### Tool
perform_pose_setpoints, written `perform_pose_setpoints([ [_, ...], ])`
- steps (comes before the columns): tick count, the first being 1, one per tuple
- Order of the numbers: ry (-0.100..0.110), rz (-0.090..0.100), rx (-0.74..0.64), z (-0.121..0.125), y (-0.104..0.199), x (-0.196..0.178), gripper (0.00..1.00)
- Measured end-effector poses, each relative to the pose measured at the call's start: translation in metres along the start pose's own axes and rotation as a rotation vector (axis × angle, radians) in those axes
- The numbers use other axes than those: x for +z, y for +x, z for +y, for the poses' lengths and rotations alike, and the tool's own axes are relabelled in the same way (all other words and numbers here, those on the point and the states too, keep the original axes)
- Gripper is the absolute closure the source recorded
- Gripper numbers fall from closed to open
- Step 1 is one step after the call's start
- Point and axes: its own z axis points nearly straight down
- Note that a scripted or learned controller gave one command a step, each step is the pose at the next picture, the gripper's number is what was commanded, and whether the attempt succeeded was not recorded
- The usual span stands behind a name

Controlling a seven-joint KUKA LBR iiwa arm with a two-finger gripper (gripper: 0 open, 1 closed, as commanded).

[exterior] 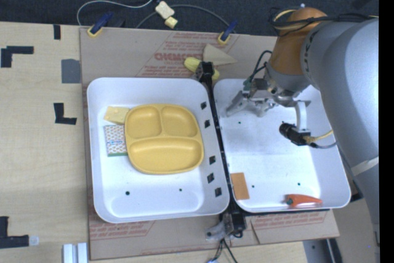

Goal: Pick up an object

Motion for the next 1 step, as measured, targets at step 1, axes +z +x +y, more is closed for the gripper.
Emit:
perform_pose_setpoints([
  [1,-0.008,-0.004,0.002,0.0045,0.0150,0.0021,0.00],
])
